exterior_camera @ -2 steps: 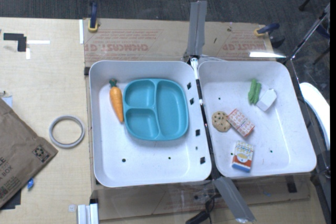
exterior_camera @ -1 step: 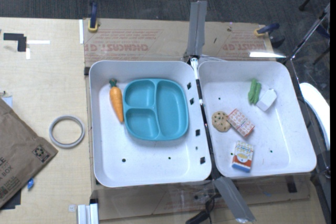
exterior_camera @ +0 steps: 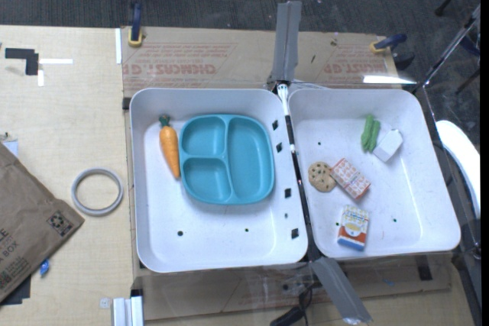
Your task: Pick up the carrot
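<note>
The carrot lies in the left bin, at the centre left of the frame. It rests lengthwise along the bin's left wall with its green top toward the top of the frame. A blue divided plate sits just beside it on the right, and the two look close to touching near the carrot's tip. That leaves the carrot in a narrow lane between wall and plate, so a grasp across its width would likely have little room. Closing along the lane may suit it better.

The right bin holds the other things, well apart from the carrot: a cookie, a small patterned box, a juice carton, a green pod and a white block touching it. They lie loosely scattered and none blocks the way to the carrot.

On the worktop at the left lie a roll of tape and a cardboard box. The pick has not yet been made, since the carrot rests flat on the bin floor.
</note>
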You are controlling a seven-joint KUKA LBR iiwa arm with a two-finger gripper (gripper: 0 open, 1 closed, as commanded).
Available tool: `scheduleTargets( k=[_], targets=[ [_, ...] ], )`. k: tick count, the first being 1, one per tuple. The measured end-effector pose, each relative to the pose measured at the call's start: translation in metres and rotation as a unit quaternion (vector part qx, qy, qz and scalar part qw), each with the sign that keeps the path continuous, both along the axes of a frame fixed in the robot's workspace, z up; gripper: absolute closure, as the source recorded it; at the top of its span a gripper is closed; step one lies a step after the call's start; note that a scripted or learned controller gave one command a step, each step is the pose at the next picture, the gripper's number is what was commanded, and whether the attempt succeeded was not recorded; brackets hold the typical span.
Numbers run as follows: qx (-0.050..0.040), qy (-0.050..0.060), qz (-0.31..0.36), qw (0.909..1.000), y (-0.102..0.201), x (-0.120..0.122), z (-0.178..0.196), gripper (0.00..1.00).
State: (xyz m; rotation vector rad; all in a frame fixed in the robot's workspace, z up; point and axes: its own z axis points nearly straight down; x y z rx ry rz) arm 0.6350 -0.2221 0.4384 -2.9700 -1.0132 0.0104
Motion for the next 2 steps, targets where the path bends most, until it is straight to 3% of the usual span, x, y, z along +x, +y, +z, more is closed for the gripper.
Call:
scheduleTargets(
  k=[1,2],
  targets=[
    [-0.0003,0.0,-0.074,0.9973,0.011,0.012,-0.06,1.0],
    [-0.0012,0.0,-0.15,0.9887,0.026,-0.007,-0.037,1.0]
  ],
)
